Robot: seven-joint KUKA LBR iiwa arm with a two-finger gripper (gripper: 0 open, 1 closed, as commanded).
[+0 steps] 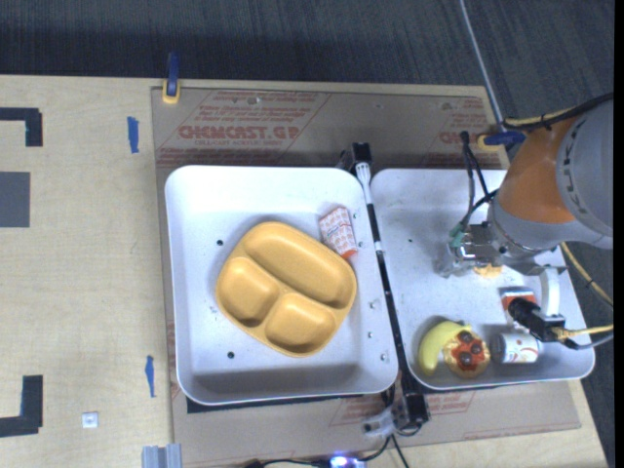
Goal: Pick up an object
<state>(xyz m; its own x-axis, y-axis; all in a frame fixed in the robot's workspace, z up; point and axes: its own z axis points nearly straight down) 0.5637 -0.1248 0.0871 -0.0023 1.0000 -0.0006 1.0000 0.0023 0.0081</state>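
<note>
Gripper [466,252] is seen low in the right bin [419,203], mid-right of frame; open or closed can't be told tbh. Nearest pickable stuff, a yellow-red toy [450,347] w/ a small white bottle [520,348] just beside it, is lying below it, toward the frame's bottom edge.

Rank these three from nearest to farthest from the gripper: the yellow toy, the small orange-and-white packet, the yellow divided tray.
From the gripper in the right bin:
1. Yellow toy, same bin, near its front edge.
2. Orange-and-white packet, left bin, by the divider.
3. Yellow divided tray, middle of the left bin.
</note>
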